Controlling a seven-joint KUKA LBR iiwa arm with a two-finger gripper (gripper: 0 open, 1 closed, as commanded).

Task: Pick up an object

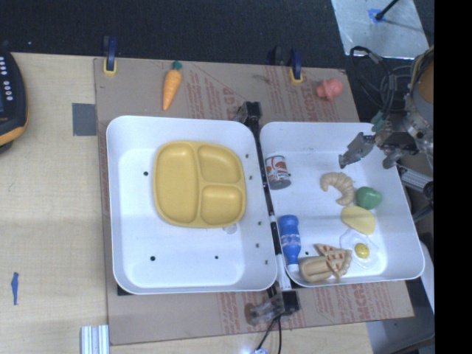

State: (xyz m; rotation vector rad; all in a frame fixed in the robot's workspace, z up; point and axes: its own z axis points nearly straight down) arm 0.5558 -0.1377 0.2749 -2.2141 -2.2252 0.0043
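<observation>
Camera view shows the hand [359, 150] hovering over the right bin [310, 135], nothing in it; whether it's released or clenched, I cannot tell. Approach step, I'd judge. Just below the hand lies the croissant [339, 186]; the green ball [367, 196] beside it crowds any descent.

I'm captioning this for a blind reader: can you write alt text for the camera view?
A gripper hangs over the right bin, above a croissant among toy foods, a can and a bottle. The left bin holds a yellow divided tray. A toy carrot lies on the bench behind.
</observation>
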